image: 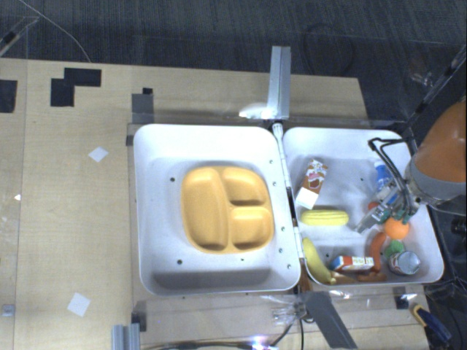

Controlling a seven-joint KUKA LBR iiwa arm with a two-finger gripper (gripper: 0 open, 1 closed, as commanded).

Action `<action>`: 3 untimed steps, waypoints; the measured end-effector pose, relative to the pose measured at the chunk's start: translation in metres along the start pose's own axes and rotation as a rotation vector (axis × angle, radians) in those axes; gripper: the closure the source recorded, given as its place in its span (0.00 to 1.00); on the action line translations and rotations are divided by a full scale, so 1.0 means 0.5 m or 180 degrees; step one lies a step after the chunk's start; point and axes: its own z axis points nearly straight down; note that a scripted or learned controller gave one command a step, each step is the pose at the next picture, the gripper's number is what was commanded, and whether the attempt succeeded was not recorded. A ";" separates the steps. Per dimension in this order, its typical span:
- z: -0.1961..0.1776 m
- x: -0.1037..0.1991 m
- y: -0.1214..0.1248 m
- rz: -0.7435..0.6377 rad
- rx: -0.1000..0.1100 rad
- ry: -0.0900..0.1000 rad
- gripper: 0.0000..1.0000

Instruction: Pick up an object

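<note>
The right bin (343,146) holds several items. An ear of yellow corn (325,217) lies near its middle, with a small red and white bottle (315,175) behind it. A banana (314,259) and a red and white box (354,262) lie by the front wall. An orange fruit (396,229), a carrot (376,246), a silver can (406,262) and a blue bottle (381,174) sit on the right side. My gripper (378,214) reaches in from the right, low over the bin floor between the corn and the orange fruit, just left of the fruit.
The left bin (157,217) carries a yellow divided plate (226,208) in its middle. A metal post (280,82) stands behind the wall shared by the bins. Black cables (384,155) loop off the wrist above the blue bottle.
</note>
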 end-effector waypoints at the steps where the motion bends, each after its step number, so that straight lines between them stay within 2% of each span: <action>1: -0.003 0.073 -0.061 0.0816 -0.0022 0.0009 0.00; 2: 0.000 0.013 -0.014 0.0543 0.0000 0.0001 0.00; 3: -0.032 0.073 -0.037 0.1358 0.0017 0.0020 0.00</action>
